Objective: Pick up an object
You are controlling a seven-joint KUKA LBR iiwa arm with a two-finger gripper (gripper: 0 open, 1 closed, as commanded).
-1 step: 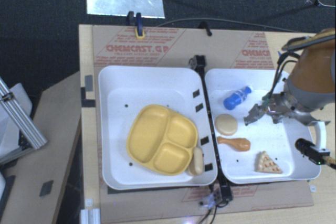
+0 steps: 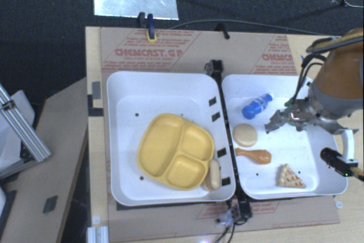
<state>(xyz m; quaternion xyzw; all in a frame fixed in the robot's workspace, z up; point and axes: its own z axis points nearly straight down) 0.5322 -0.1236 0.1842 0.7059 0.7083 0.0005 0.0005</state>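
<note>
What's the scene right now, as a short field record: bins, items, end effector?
left bin: yellow tray, with a pale bread roll at its lower right edge
right bin: blue bottle, round cookie, drumstick, pizza slice
end effector: over the right bin, right of the cookie and below the bottle
held: nothing visibly between its fingers
nearest item: cookie or bottle, judging by this view

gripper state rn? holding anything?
Gripper: over the right bin, just right of the blue bottle; nothing seen between its fingers. Open or shut: cannot be told.
</note>
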